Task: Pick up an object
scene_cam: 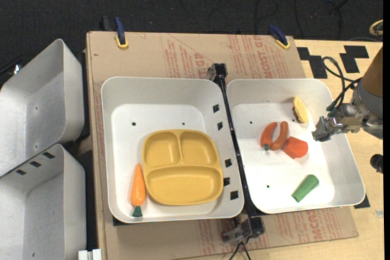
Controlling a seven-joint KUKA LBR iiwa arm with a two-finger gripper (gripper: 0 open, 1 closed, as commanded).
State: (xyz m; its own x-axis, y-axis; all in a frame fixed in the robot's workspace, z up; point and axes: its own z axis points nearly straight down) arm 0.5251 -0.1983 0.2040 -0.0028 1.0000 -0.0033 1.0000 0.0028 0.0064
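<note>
While your arm [373,91] reaches in from the right, note red print on the cardboard sheet [183,52], mirrored and unreadable. Left bin [116,131]: yellow divided plate [181,167], carrot [138,187]. Right bin [341,161]: hot dog [275,135], red piece [297,147], green piece [304,187], banana slice [300,109]. Gripper [322,131] near its right wall; grip state indiscernible.

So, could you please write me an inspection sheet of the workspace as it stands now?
Surface: brown board bearing two shallow white bins, left bin and right bin.
Job's things: right bin holds a yellow corn-like piece, a red-orange sausage-like toy, a red block and a green cylinder.
Clutter: left bin holds a yellow divided plate and an orange toy carrot.
Grippers: gripper over the right bin's right side, holding nothing visible.
Cables: black cable beside the arm.
Surroundings: dark floor; white tubs at left.
</note>
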